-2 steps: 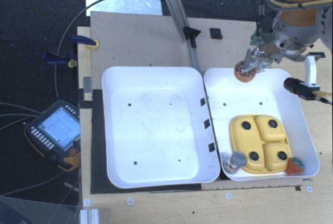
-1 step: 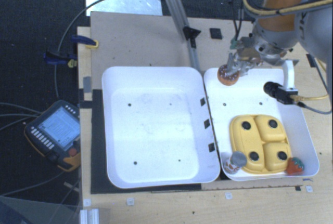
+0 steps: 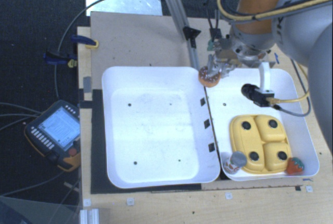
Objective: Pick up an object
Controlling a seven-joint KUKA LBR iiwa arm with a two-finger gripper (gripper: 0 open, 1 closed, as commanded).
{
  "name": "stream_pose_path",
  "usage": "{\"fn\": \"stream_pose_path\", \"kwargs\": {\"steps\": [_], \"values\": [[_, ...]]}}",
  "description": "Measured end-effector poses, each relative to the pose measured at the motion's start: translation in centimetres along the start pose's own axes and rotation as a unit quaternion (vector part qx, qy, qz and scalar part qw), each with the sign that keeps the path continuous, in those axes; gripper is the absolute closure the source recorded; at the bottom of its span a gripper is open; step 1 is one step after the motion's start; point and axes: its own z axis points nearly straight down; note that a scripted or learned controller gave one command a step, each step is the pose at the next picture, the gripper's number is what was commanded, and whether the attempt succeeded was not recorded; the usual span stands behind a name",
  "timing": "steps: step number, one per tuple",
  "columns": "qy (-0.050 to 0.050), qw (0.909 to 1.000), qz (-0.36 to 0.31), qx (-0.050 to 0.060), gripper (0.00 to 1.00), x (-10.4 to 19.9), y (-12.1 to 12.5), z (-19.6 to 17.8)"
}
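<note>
small brown disc (image 3: 209,79) caught between the closed jaws of the gripper (image 3: 212,73), over the far-left corner of the right bin (image 3: 307,114), at its rim with the left bin (image 3: 156,129). yellow block (image 3: 259,144) nearer, well apart; bare floor between.

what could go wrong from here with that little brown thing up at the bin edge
1. The pincer has the small brown thing at its tip, right over the seam between the left bin and right bin. If the hold is loose, it may drop onto the rim and roll off.
2. The arm's yellow cable hangs low over the right bin and could snag.
</note>
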Motion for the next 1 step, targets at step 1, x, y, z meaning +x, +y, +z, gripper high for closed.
{"fn": "stream_pose_path", "kwargs": {"steps": [1], "values": [[0.0,1.0,0.001,0.0,1.0,4.73,0.6,2.3]]}}
